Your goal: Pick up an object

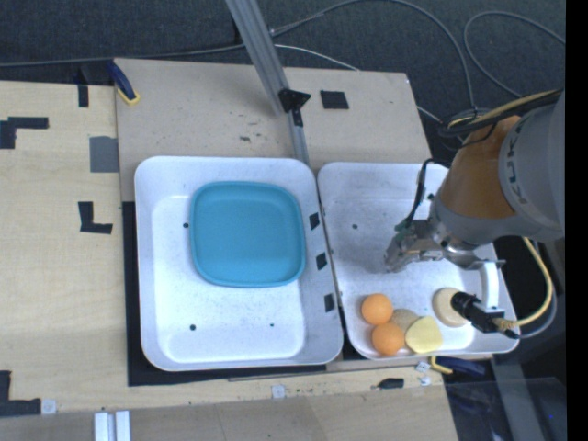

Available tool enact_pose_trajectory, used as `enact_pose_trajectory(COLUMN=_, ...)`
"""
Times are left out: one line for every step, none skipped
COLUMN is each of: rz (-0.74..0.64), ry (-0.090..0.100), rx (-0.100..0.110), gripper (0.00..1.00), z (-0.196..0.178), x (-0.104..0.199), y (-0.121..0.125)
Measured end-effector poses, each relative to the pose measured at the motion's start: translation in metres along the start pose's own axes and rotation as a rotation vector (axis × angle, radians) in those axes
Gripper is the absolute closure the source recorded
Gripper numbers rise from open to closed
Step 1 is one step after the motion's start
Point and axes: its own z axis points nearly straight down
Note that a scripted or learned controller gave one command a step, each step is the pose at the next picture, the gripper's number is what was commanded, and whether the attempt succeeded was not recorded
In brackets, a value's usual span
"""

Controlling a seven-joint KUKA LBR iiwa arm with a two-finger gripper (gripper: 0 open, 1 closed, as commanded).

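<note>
The right bin [358, 200] holds two orange balls, one [376, 309] above the other [388, 338], near its front edge. A pale yellow piece [424, 335] lies just right of the lower ball, and a tan lump [404, 319] is wedged between them. A beige round thing [447, 306] lies further right. My gripper [402, 254] is low over the bin's bare middle, a little above and to the right of the upper ball. It touches none of these things, and nothing shows between its fingers.
The left bin [161, 246] bears a square blue plate [247, 233] in its back half. A metal pole [266, 53] slants over the back of the bench toward the gap between the bins. Cables lie at the back right.
</note>
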Motion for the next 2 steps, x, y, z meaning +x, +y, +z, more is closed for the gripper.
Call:
enact_pose_trajectory(rz=0.001, ry=-0.001, rx=-0.005, gripper=1.00, z=-0.058, x=-0.006, y=0.007)
enact_pose_trajectory(rz=0.001, ry=-0.001, rx=-0.003, gripper=1.00, z=-0.086, x=-0.005, y=0.007)
